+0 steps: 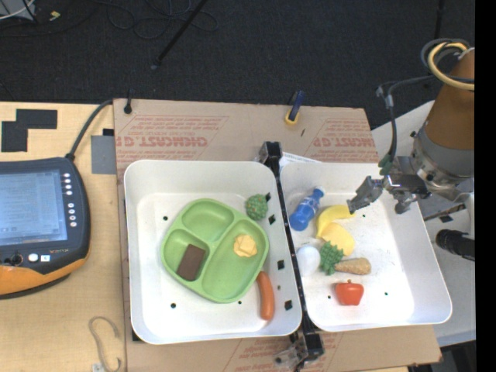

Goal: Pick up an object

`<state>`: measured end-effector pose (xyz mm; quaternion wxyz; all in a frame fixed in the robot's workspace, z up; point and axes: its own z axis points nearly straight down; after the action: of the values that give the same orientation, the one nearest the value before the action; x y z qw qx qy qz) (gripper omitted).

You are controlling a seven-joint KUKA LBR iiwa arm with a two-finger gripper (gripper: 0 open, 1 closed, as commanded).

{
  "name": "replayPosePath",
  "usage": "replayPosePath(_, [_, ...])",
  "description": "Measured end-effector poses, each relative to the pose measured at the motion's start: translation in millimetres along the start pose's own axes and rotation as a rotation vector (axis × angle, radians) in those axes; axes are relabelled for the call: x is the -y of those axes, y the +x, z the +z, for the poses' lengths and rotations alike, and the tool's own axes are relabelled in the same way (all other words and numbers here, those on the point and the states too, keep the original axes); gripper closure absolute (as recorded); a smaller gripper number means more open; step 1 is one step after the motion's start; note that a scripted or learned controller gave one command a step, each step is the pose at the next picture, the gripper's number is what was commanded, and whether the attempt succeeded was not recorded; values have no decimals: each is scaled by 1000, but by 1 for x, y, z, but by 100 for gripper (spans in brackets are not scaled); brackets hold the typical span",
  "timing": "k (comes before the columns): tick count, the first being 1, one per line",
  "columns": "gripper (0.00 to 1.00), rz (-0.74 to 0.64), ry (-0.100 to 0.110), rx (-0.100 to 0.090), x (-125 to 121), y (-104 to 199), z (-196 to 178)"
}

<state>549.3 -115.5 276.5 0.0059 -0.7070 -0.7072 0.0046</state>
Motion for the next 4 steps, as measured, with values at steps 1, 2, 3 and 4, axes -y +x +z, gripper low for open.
replayPosePath(1, [0, -2, -10, 2, -2, 0, -5])
replayPosePath(2, [0, 0, -2, -1, 1, 10, 55])
replayPosePath(3, [0, -1, -2, -1, 10, 8, 106])
replayPosePath(4, [0, 0, -3, 0, 13, 7, 173])
